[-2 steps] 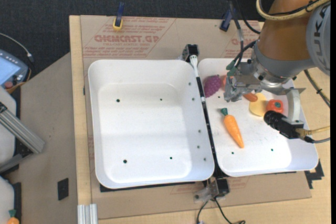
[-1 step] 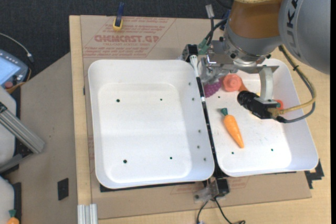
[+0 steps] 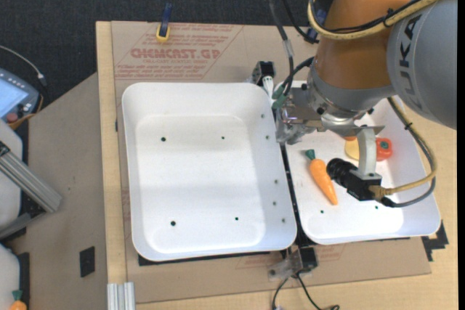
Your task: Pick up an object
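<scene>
camera view shows the carrot (image 3: 323, 181) lying loose in the right bin (image 3: 341, 225) just beside the arm (image 3: 363, 47), whose grip i cannot tell to be open or closed, so it should centre over the carrot's middle, straddle it crosswise, then descend.

Red print on the brown backing sheet (image 3: 182, 47), at 12 o'clock from the left bin (image 3: 131, 107), reads "CHEMCAST GP" in large outlined capitals, set between slanted red lines. Smaller red lines of text run beneath it, too fine to read. At 3 o'clock in the view, the grey arm link (image 3: 429, 47) carries black capitals, partly cut off, of which "KU" can be read.
</scene>
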Action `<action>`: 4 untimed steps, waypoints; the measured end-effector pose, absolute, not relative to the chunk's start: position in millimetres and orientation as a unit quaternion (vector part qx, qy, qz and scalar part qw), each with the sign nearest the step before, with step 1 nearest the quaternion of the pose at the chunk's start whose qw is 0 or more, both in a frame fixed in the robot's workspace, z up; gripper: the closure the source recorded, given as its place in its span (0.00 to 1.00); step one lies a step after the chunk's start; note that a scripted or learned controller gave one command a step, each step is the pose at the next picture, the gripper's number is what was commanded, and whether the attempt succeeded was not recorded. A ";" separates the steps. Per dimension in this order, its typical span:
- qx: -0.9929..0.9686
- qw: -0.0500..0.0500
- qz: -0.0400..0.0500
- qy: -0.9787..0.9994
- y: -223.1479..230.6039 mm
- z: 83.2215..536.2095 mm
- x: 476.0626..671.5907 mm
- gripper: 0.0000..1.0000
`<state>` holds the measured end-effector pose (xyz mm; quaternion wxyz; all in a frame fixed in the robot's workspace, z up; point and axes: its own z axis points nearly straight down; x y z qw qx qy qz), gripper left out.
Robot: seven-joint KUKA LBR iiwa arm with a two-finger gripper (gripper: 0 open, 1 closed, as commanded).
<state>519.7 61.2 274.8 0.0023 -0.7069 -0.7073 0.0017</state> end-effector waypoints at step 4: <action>-0.705 0.003 0.002 -0.709 131.7 284.7 511.6 1.00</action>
